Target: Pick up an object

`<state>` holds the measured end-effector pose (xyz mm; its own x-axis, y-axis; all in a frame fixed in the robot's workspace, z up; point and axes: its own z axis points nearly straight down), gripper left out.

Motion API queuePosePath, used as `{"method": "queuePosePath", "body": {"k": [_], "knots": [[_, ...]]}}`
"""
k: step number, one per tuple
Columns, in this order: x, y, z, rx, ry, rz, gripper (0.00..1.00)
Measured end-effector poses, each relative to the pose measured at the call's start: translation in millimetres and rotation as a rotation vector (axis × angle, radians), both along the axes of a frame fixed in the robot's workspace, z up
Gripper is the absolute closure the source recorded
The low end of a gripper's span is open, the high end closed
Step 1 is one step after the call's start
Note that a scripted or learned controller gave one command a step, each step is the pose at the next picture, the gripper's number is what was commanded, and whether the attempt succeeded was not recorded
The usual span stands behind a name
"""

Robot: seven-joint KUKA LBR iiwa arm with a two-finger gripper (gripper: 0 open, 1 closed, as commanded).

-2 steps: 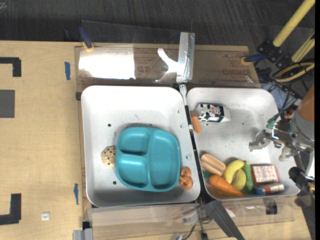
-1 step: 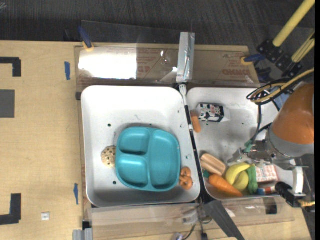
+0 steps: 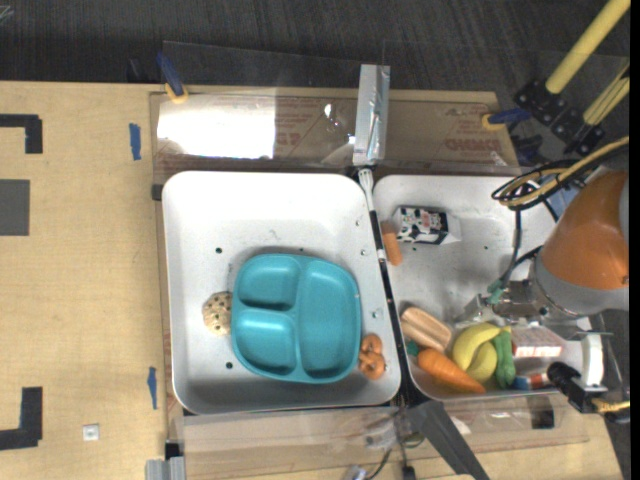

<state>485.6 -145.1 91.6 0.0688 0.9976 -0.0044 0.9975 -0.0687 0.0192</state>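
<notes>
The arm's orange band (image 3: 597, 238) hangs over the right bin (image 3: 470, 268), and below it my gripper (image 3: 535, 340) is low at the bin's front right corner. It sits right beside a pile of toy food: a yellow banana (image 3: 475, 348), a green piece (image 3: 503, 360), an orange carrot (image 3: 447, 370) and a tan bread stick (image 3: 426, 326). A white and red box (image 3: 540, 351) lies under the wrist, partly hidden.
A small black-and-white item (image 3: 420, 225) lies at the back of the right bin, and an orange stick (image 3: 391, 248) rests by the divider. The left bin (image 3: 260, 208) holds a teal divided plate (image 3: 297, 315), a cookie (image 3: 216, 312) and a small orange toy (image 3: 372, 356). Cables (image 3: 540, 183) trail at the right.
</notes>
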Motion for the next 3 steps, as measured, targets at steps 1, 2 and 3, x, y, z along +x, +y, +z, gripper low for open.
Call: {"method": "queuePosePath", "body": {"k": [1, 2, 3], "knots": [[-3, 2, -5, 0.003, 0.009, 0.033, 0.0], [-2, 2, 5, 0.003, 0.007, 0.034, 1.0], [-5, 53, 140, 0.008, 0.019, -0.288, 1.0]]}}
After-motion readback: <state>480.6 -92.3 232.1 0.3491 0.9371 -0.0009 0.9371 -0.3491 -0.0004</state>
